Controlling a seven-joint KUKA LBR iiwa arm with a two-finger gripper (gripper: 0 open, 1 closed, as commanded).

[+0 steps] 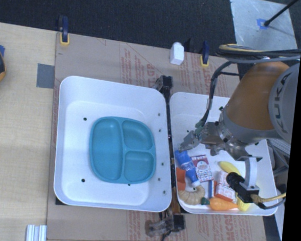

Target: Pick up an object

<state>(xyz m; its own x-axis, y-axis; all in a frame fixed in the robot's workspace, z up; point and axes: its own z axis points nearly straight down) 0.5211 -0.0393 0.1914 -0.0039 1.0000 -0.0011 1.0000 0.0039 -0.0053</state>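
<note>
Toys and small packs lie in a heap in the shallow white bin on the right (187, 102), and that is where you find the things to pick up. You see a blue wrapped pack (187, 165) near the bin's left wall, a white card with red print (203, 169) just beside it, a yellow banana-shaped toy (229, 167) further right, an orange carrot-shaped toy (221, 204) at the front edge, and a red and white packet (224, 190) between them.

Your grey arm with the orange band (257, 99) reaches in from the right and hangs over this bin. Its hand (192, 139) sits low above the heap, just over the blue pack. You cannot tell if the hand is open or closed, and nothing shows in its grip.

Next to it, the shallow white bin on the left (68, 135) holds a teal plastic plate with three sections (123, 149), lying flat near the middle. Both bins sit side by side on the brown bench (14, 146).
</note>
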